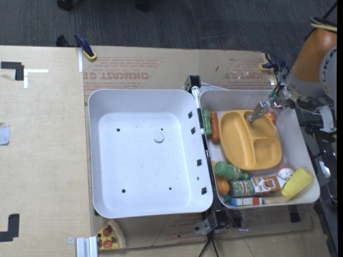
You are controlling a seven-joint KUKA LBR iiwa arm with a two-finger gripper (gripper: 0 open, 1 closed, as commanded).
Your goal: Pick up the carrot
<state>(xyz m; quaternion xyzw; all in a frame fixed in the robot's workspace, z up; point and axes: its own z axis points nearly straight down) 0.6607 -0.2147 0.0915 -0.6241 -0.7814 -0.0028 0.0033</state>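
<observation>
The carrot (pixel 215 126) is a short orange stick lying along the left wall of the right bin (pixel 305 143), beside a green vegetable (pixel 207 122). It rests between that wall and a yellow divided plate (pixel 252 141). My gripper (pixel 260 113) hangs over the plate's far right rim, well to the right of the carrot and apart from it. Nothing shows in its grasp. A small red-orange item (pixel 272 117) peeks out just right of the gripper.
The right bin's front holds a green bottle (pixel 230 171), an orange ball (pixel 222 186), a printed carton (pixel 257 186), a white box (pixel 246 201) and a yellow block (pixel 296 182). The left bin (pixel 96 143) adjoins it. Clamps sit between the bins.
</observation>
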